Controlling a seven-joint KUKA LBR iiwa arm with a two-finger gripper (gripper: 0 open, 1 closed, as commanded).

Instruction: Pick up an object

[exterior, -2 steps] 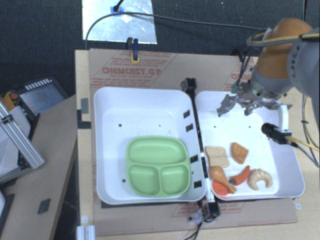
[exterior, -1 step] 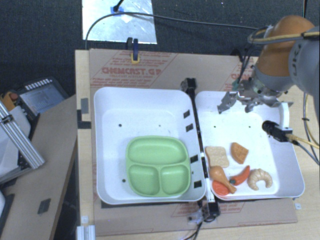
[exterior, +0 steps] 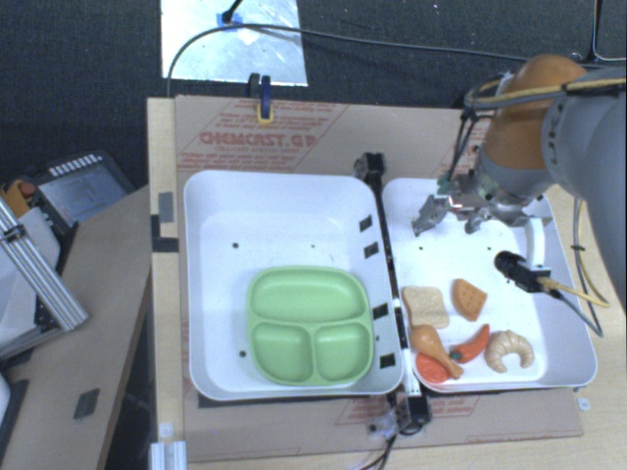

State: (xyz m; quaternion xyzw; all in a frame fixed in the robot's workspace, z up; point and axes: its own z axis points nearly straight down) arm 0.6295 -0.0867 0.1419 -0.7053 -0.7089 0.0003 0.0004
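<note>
**Left bin** (exterior: 279, 218): white and shallow. It holds one green plate (exterior: 310, 325) with three compartments, set toward the near edge. Bare white floor shows on the far side of the plate and to its left.

**Right bin** (exterior: 443, 264): white and shallow, and it shares a middle wall with the left bin. Six toy foods are clustered in the near half.
- bread slice (exterior: 425, 305), just beside the middle wall
- orange wedge (exterior: 469, 299), to the right of the bread and apart from it
- drumstick (exterior: 435, 345), long axis running from far-left to near-right with the thick end far-left; it overlaps the red round piece (exterior: 427, 369)
- red chili (exterior: 472, 342), long axis running from near-left to far-right, its near end beside the drumstick
- croissant (exterior: 509, 350), curved with its horns pointing toward the near edge, close to the right-hand wall

**Open room:** the far half of the right bin is bare floor.

**Gripper** (exterior: 451, 219): it hangs over that bare far half, well apart from the foods. The fingers are spread wide with nothing between them.
</note>
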